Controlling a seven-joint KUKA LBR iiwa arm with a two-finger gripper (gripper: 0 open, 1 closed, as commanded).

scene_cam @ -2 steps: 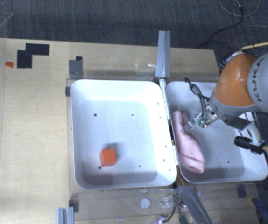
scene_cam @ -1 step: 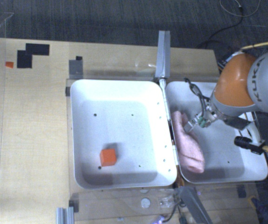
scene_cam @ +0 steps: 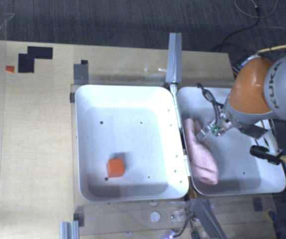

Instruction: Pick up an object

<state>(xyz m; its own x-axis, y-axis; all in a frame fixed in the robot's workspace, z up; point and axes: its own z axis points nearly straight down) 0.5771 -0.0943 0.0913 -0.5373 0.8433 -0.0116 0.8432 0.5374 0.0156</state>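
A pink folded cloth [scene_cam: 201, 153] lies along the left wall of the right bin [scene_cam: 252, 183]. An orange cube [scene_cam: 115, 168] sits near the front of the left bin [scene_cam: 133, 103]. The arm reaches in from the right, its orange band above the wrist. My gripper [scene_cam: 206, 132] hangs at the cloth's upper right edge, touching or just above it. Nothing is visibly held.
A metal divider post [scene_cam: 174, 59] stands behind the seam between the two bins. Black markers [scene_cam: 32, 58] and a small orange square [scene_cam: 10, 69] lie on the bench at far left. Cables run along the right bin's right side.
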